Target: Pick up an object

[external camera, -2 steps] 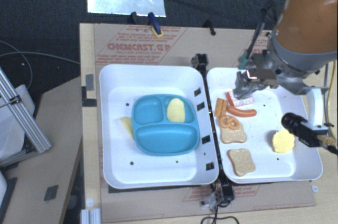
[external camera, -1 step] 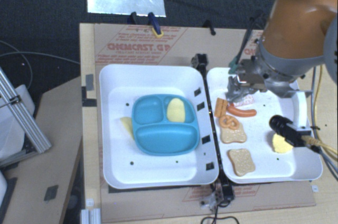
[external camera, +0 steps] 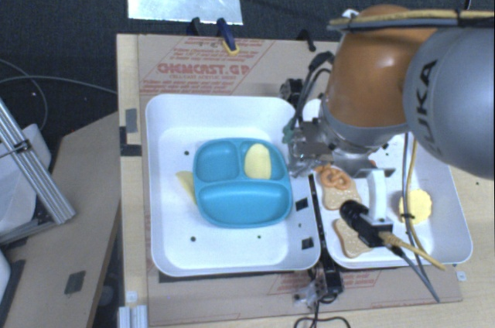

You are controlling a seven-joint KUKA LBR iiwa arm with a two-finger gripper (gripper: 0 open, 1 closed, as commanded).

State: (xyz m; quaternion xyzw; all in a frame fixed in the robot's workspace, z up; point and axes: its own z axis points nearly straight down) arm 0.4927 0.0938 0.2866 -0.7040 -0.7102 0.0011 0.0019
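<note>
Tool [external camera: 303,150] sits low at the wall between the bins, under the grey-orange arm [external camera: 371,79]; can't tell how wide it is. Pretzel [external camera: 336,178] just beside it in right bin [external camera: 452,230]. Yellow oval [external camera: 257,161] in blue plate [external camera: 241,199], upper right compartment, left bin [external camera: 174,241].

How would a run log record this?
arm: above right bin | right bin: pretzel | left bin: blue divided plate, yellow egg-shaped piece in upper right compartment
</note>
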